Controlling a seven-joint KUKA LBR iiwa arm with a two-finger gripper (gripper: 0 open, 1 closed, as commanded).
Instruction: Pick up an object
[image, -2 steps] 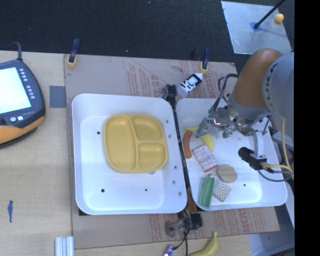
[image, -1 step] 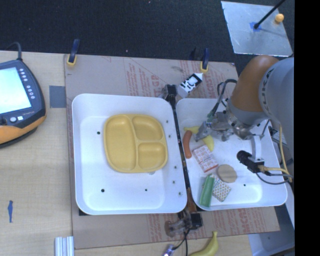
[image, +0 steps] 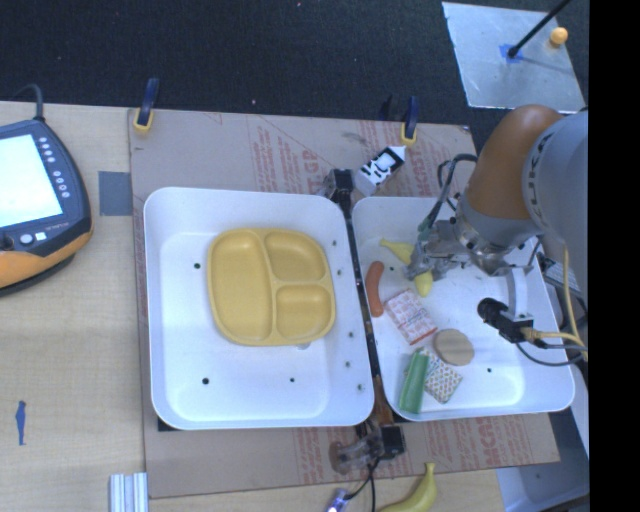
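- We take the right bin (image: 540, 395) as landmark; the left bin (image: 170, 300) touches its left wall and holds a yellow divided plate (image: 270, 285).
- Tool (image: 428, 262): over the right bin's upper middle, against a yellow banana-like piece (image: 400, 252); we cannot tell how it stands or whether it holds anything.
- Red sausage (image: 375, 288): by the bin's left wall.
- Patterned packet (image: 410, 316): bin centre.
- Tan round disc (image: 454, 347): just below-right of centre.
- Green tube (image: 414, 381) and checked packet (image: 443, 380): side by side at the bin's lower edge.
- Teach pendant (image: 35, 200): on the tabletop (image: 70, 380), far left of the bin.
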